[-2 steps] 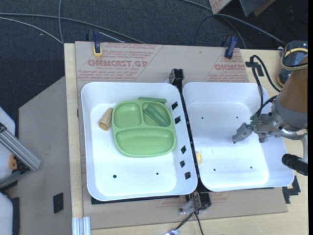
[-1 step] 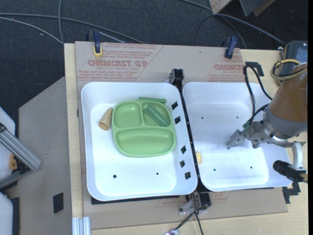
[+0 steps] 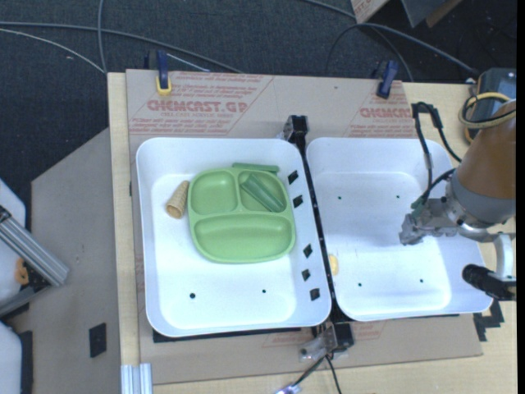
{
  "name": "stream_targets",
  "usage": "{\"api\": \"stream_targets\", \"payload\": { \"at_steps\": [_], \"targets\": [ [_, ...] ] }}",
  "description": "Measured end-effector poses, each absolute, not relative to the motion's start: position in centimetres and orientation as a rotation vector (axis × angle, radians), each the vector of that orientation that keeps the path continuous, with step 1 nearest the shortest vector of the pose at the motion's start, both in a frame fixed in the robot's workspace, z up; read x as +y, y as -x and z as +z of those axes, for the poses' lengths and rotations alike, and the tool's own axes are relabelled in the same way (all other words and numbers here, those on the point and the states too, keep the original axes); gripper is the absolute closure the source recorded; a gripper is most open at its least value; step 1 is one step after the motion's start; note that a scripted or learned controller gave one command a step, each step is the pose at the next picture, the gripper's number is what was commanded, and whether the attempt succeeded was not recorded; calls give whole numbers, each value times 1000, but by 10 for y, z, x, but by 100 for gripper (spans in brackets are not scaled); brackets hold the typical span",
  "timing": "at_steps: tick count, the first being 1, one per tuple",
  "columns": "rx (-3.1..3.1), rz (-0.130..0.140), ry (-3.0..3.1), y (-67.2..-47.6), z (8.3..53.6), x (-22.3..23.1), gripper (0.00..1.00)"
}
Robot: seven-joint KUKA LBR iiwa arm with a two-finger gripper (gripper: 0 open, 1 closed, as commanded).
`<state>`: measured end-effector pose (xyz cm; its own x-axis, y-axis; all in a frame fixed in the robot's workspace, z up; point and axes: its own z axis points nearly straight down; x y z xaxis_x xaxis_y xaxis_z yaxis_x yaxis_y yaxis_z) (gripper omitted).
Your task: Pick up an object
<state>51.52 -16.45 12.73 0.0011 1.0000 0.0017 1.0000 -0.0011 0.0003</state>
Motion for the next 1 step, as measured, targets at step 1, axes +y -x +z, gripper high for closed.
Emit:
{"api": "stream_targets", "payload": {
  "at_steps": [1],
  "targets": [
    [-2227,-6,2225,-514,191,-164,100]
  ]
}}
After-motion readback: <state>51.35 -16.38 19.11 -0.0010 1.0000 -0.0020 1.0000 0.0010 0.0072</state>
